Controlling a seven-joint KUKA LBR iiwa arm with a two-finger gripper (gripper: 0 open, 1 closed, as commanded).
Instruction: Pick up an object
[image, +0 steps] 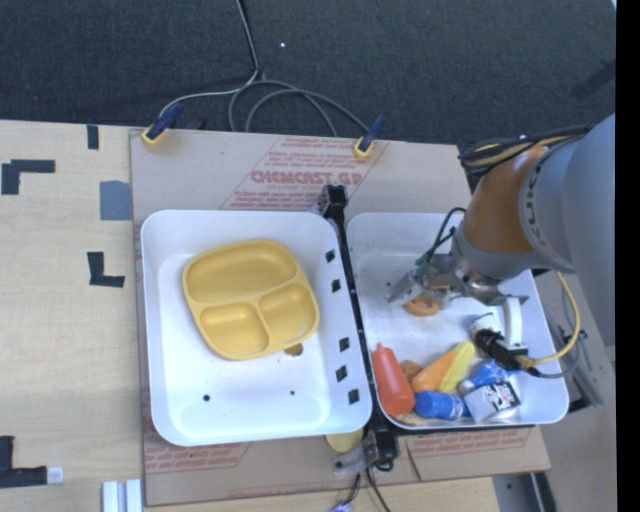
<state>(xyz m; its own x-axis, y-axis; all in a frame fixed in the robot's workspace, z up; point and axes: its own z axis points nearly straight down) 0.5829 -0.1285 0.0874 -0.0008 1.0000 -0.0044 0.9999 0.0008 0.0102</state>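
A small round orange object (424, 306) lies on the floor of the right white bin (385, 245), just under your pincer (418, 283). Whether the pincer is spread or closed on it cannot be told. Bright plastic toys, a red bottle-shaped piece (392, 380) among them, crowd the bin's near edge. The left white bin (160, 300) holds a yellow divided plate (250, 297), likely set apart from your picking pile.

Bench setup from above

Light wood bench (60, 340) has a brown cardboard sheet (290, 175) on it, and two white bins, left bin (165, 400) and right bin (385, 235), sit side by side on that.
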